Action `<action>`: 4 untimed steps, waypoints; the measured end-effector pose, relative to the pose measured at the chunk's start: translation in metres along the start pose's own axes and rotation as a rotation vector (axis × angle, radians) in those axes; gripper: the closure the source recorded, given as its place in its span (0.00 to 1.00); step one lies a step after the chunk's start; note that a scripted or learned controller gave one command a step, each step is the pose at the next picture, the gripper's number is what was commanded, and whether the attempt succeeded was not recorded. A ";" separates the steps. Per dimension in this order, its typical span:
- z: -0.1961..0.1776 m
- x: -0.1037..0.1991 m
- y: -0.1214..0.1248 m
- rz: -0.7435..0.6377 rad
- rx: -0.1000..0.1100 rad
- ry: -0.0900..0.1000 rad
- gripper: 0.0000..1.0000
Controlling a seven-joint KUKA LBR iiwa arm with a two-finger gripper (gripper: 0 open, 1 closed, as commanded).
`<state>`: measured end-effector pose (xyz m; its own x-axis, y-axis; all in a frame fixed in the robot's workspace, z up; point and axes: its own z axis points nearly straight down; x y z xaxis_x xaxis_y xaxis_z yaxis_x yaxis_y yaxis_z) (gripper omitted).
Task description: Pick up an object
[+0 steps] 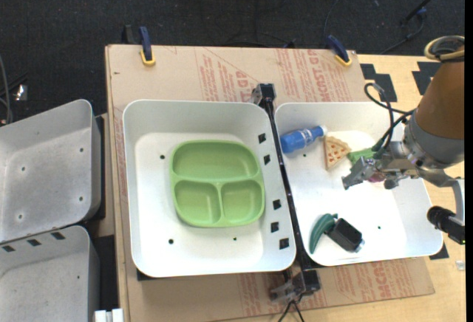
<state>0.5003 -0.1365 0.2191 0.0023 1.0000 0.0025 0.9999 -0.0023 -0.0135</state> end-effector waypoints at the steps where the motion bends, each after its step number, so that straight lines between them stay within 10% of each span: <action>1: -0.006 0.000 0.003 -0.003 -0.012 -0.002 0.00; 4: 0.129 -0.002 -0.011 -0.001 -0.010 -0.001 0.00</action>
<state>0.4873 -0.1385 0.0902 0.0014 1.0000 0.0015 1.0000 -0.0014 -0.0039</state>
